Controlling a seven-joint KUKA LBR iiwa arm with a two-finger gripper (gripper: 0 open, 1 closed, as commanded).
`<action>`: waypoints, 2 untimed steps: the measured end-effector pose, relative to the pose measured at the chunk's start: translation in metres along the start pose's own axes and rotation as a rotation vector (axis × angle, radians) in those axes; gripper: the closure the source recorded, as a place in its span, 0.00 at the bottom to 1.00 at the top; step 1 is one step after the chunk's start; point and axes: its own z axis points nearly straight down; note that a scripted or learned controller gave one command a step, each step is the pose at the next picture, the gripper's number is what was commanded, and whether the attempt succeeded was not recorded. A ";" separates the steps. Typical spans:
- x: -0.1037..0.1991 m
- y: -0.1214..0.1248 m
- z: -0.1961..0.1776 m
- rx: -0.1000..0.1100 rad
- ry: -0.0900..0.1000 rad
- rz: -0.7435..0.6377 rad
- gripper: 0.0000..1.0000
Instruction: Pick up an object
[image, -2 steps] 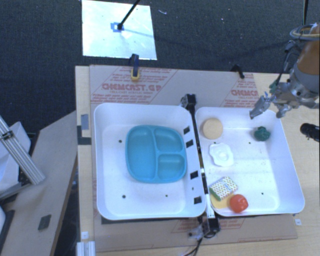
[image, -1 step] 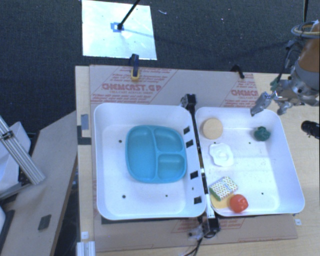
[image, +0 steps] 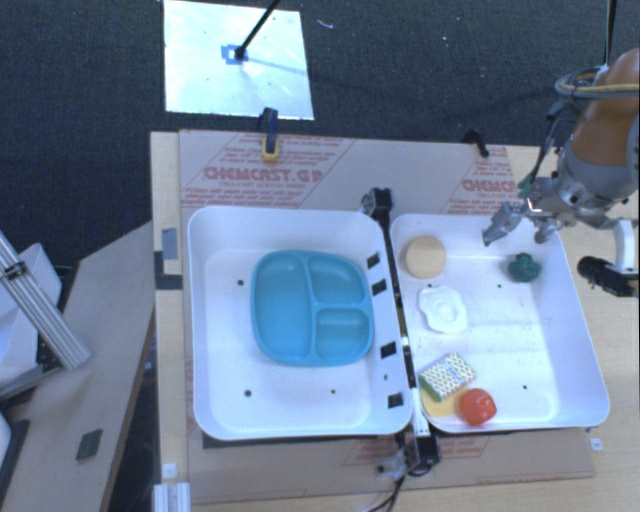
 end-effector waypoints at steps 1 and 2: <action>0.006 0.003 0.043 0.000 0.000 -0.001 0.00; 0.008 0.000 0.105 0.001 0.001 0.001 0.00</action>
